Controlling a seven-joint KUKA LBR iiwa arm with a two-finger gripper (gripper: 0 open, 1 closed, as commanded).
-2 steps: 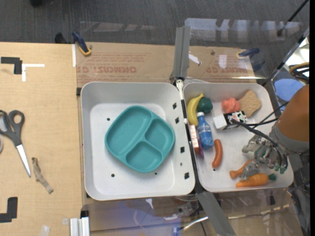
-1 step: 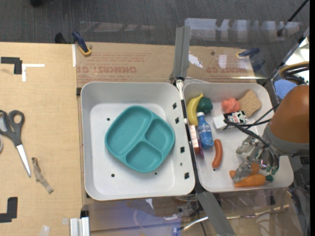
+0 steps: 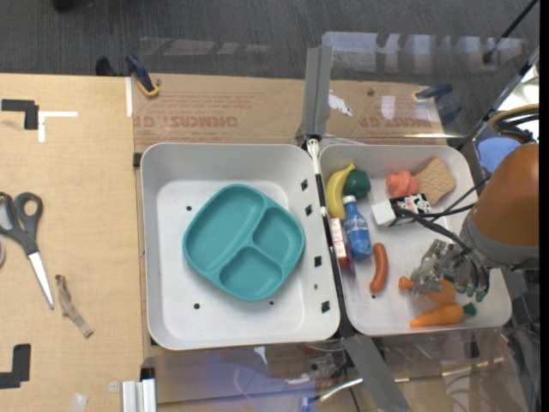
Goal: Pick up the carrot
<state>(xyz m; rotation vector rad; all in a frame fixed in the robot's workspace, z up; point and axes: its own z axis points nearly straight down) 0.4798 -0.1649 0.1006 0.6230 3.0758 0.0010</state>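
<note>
While the carrot [image 3: 437, 316] lies on the floor of the right bin [image 3: 493, 312] near its front edge, the gripper [image 3: 442, 273] hangs just above it; whether its fingers are open or closed I cannot tell. Judging by this, the carrot is not lifted yet.

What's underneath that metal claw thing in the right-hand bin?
Under the end effector lies something orange, mostly covered, so its identity is unclear. An orange carrot with a green tip lies just beside it on the white bin floor.
</note>
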